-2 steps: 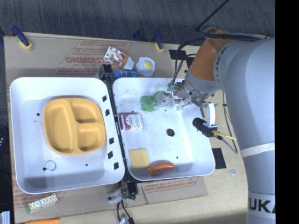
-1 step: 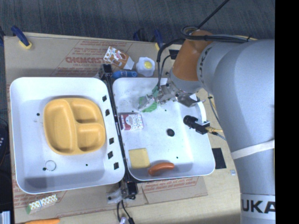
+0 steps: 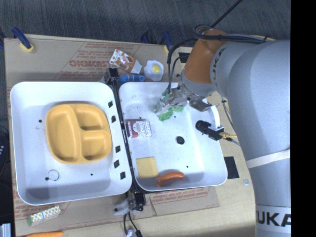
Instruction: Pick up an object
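Observation:
My gripper (image 3: pixel 168 104) reaches down into the far part of the right bin (image 3: pixel 210 167), right over a green object (image 3: pixel 169 113) that lies under its tip. The same bin holds a red and white packet (image 3: pixel 139 128) near its left wall, a yellow block (image 3: pixel 146 166) and an orange sausage-shaped object (image 3: pixel 170 177) at the front. A small black disc (image 3: pixel 180 140) lies in the middle of that bin. The left bin (image 3: pixel 29 181) holds a yellow divided plate (image 3: pixel 79 131).
Behind the bins lie a snack packet (image 3: pixel 121 59), a blue object (image 3: pixel 131 77) and a yellow and white item (image 3: pixel 154 69). A wrapped item (image 3: pixel 44 215) lies on the cardboard at the front left. The grey arm (image 3: pixel 252 107) covers the right side.

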Available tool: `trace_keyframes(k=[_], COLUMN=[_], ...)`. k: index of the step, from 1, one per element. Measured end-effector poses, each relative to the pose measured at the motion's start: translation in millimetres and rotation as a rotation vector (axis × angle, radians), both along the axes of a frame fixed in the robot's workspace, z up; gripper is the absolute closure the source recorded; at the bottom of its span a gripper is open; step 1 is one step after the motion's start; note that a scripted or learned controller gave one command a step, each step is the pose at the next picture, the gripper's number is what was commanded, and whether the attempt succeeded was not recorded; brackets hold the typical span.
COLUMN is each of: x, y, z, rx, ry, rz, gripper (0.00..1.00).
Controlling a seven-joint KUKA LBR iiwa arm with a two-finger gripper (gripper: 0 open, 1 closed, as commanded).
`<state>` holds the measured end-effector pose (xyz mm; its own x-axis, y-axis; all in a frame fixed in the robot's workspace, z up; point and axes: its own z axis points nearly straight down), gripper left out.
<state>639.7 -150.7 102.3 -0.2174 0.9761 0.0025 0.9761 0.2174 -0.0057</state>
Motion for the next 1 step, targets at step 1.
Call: trace_keyframes(k=[1], x=[-39.4], y=[49.6], z=[93.6], rx=[-0.001], ry=[-0.005], rz=[0.022], gripper=[1.00])
